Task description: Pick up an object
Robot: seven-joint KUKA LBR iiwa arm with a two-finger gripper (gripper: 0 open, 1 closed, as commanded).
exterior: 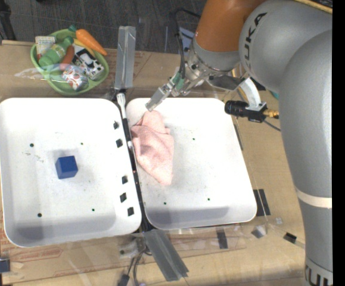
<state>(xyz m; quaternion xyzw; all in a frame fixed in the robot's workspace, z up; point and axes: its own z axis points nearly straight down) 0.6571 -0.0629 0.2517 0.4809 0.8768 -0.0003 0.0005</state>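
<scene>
A crumpled pink cloth [155, 145] lies in the right bin [220, 177], against its left wall. A small blue cube [67, 166] rests on the floor of the left bin [23, 213]. My gripper [153, 103] hangs over the right bin's back left corner, slanting down to the left. Its tip is just above the cloth's top edge. Whether it touches the cloth I cannot tell.
A green bowl [56, 86] filled with toy food, a carrot among them, stands behind the left bin. A ridge with black clips [126, 159] divides the two bins. The arm's grey body fills the right side.
</scene>
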